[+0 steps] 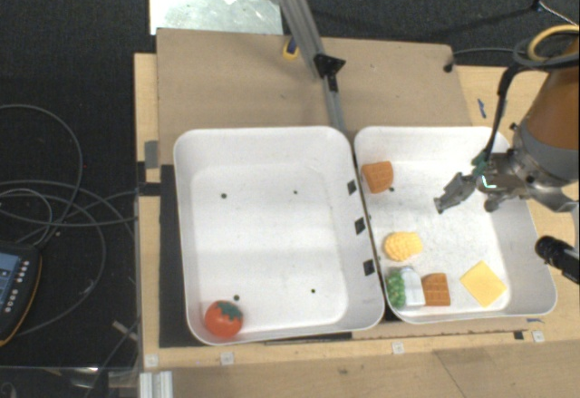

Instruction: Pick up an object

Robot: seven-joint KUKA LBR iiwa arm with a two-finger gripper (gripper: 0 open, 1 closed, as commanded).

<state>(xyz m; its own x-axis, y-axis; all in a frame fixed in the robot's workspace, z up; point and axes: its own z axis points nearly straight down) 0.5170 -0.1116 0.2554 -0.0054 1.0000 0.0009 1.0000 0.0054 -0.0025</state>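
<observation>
My gripper (460, 193) hangs over the middle of the right bin (435, 144), reaching in from the right on the grey arm with its orange band (553, 115). Nothing shows in its grasp. An orange chunk (377, 175) lies to its left near the bin's left wall. A yellow corn piece (402, 246) sits below and left of the gripper. Along the front wall lie a green item (396, 287), a brown waffle (436, 289) and a yellow cheese slice (483, 283). A red tomato (223, 318) rests in the left bin's front left corner.
The left bin (263, 151) holds the tomato alone. A slanted metal pole (299, 6) crosses above the bins' far edge. Cables lie on the floor at the left (45, 197). A dark arm part (557, 256) sits by the right bin's right rim.
</observation>
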